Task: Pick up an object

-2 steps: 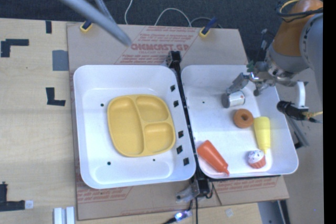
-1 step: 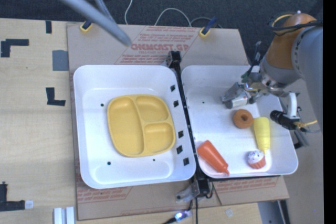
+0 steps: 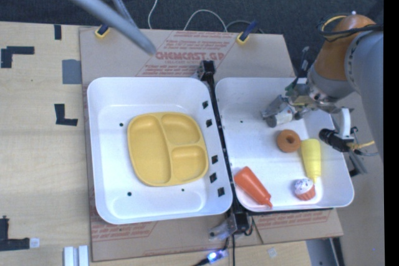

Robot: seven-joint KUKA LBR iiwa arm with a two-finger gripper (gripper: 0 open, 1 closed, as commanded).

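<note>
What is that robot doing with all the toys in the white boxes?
The robot arm reaches in from the right, and its end effector hangs low over the right bin, near a little brown donut. It holds nothing yet. A yellow bottle, an orange carrot and a small red and white toy lie in that bin too. The left bin holds a yellow divided plate.

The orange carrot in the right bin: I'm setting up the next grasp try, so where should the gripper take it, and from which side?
Probably across the thick middle of the orange carrot, coming straight down from above. It lies flat and slanted, wide end up-left, narrow tip down-right near the front wall of the right bin. The gripper would close across its width, since the tapered tip could slip out.
</note>
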